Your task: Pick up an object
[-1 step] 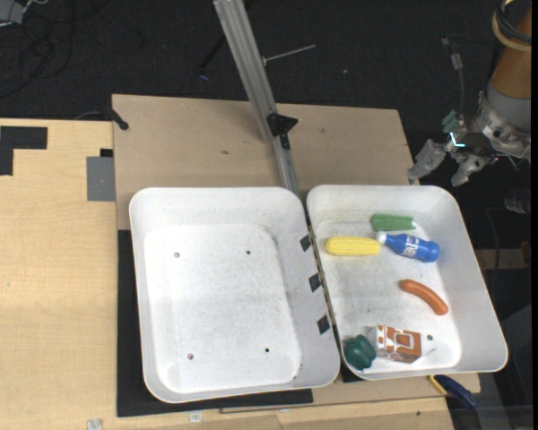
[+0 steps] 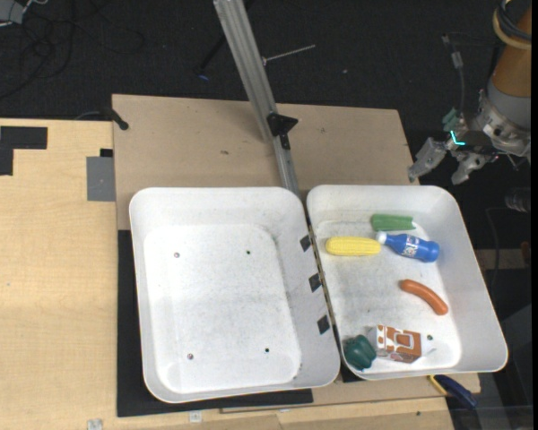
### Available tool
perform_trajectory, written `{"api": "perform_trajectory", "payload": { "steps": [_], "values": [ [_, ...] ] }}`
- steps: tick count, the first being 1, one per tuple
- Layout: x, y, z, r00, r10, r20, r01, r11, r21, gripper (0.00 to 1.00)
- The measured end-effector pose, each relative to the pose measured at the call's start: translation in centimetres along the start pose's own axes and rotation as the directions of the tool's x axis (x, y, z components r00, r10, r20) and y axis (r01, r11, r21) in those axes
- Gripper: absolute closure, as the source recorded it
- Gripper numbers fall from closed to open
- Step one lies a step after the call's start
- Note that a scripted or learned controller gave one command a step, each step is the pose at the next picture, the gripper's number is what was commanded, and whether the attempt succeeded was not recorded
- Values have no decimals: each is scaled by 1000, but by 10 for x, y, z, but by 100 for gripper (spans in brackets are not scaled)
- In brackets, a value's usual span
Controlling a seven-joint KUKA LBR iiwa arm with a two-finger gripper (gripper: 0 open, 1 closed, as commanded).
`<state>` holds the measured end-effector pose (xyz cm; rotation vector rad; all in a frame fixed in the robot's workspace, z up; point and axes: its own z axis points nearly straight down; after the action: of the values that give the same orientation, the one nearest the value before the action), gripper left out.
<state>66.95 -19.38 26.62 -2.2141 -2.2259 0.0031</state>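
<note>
- Camera view: claw [image 2: 449, 160] hangs beyond the far right corner of the right bin [image 2: 480, 267], outside its rim, fingers spread apart, nothing between them. Arm [image 2: 513, 56] comes in from the right edge.
- Candidate things all lie in the right bin, well apart from the claw; the left bin [image 2: 152, 240] sits just beside it on the worktop [image 2: 45, 240].
- Yellow corn cob [image 2: 352, 246]: lies across the bin near the divider. Looks like a moulded toy; judged light and stiff, possibly slick. Best taken across its narrow middle.
- Blue bottle [image 2: 413, 247]: lies on its side just beside the corn's tip, white cap toward it. Round body, likely to roll; grip across the barrel.
- Green piece [image 2: 392, 223]: flat-lying, just behind the bottle. Low profile, harder to get fingers under.
- Orange sausage [image 2: 423, 296]: slim, curved, alone in mid-bin. Judged light; open space all round makes it the easiest pick, across its short axis.
- Small carton [image 2: 401, 342] touching a dark green lump [image 2: 360, 352] at the near rim: crowded, close to the wall, awkward approach.
</note>
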Motion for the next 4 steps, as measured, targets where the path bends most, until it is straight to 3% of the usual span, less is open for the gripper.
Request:
{"api": "perform_trajectory", "payload": {
  "steps": [3,4],
  "values": [
    [-2,-10,164,1000,6,-1,-6,1000,6,0],
    [-2,-9,149,1000,6,0,-6,1000,-1,100]
  ]
}}
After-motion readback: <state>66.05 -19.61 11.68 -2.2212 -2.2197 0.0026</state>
